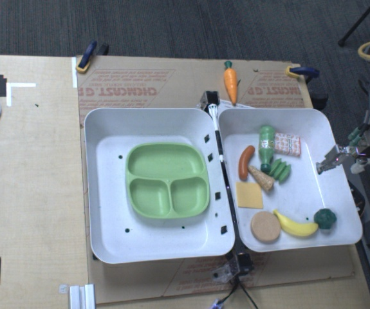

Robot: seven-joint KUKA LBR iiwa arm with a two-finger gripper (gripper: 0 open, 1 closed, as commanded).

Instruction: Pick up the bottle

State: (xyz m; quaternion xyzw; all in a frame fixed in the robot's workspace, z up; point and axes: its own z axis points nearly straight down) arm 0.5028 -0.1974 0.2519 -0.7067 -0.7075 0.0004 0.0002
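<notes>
The green bottle point(266, 145) lies in the right bin point(313, 131), near its back middle, pointing front to back. A pink and white packet point(288, 145) touches its right side, and green pea pods point(278, 168) lie just in front of it. My gripper point(329, 161) hangs over the right rim of that bin, well to the right of the bottle and apart from it. Nothing shows in the gripper.
Also in the right bin are a sausage point(246, 162), a cone point(261, 177), a cheese slice point(249, 195), a round biscuit point(265, 226), a banana point(295, 225) and broccoli point(325, 218). A green divided plate point(168, 180) fills the left bin point(101, 172). A carrot point(230, 82) lies behind the bins.
</notes>
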